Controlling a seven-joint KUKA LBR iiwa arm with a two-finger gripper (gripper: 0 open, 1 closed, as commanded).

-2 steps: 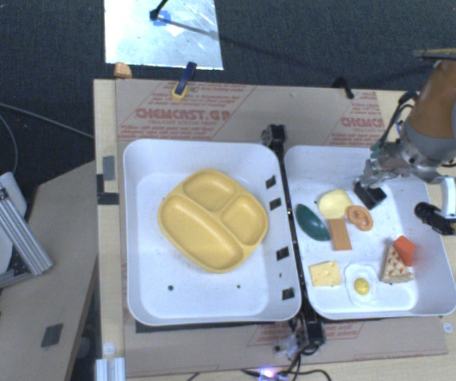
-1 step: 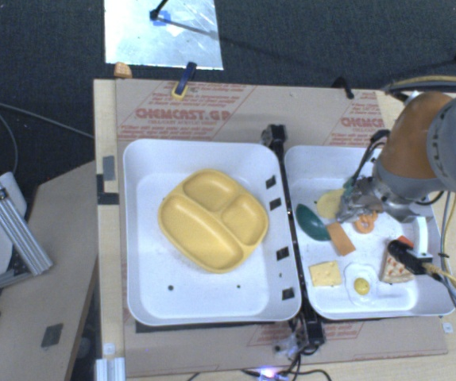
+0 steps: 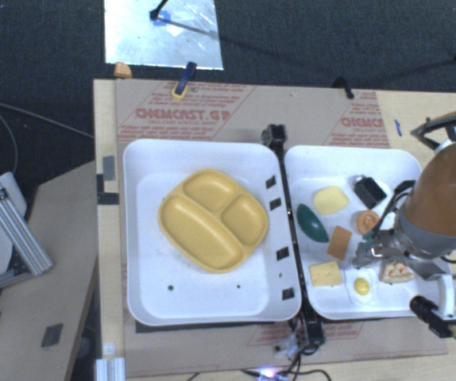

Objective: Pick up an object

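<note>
1. The left bin holds one big yellow plate with three dips in it. The plate lies flat near the middle, well away from the arm, so I don't think it is the pick this time.

2. Black clips run down the join between the two bins. They look like they keep the bins side by side.

3. The right bin holds the small toys. They are spread out, which should make each one easier to grab.

4. Going left to right in that bin: a green leaf, a yellow block near the front, a pale yellow lump toward the back, a brown block, a little yellow ball, an orange piece and a black thing.

5. The gripper hangs low over the middle of these toys. It is just right of the brown block and above the ball. I can't tell if it is open or closed, and I see no toy held in it.

6. The thing to pick is most likely one of the toys beside it. The brown block and the ball are closest.

7. A pizza slice peeks out under the arm. The big arm hides part of the bin's right side.

8. The toys close around the gripper could get bumped. The bin's front wall is near too.

9. Behind the bins, on the bench, lies a yellow and blue peg. A shiny sheet is on the floor.
</note>
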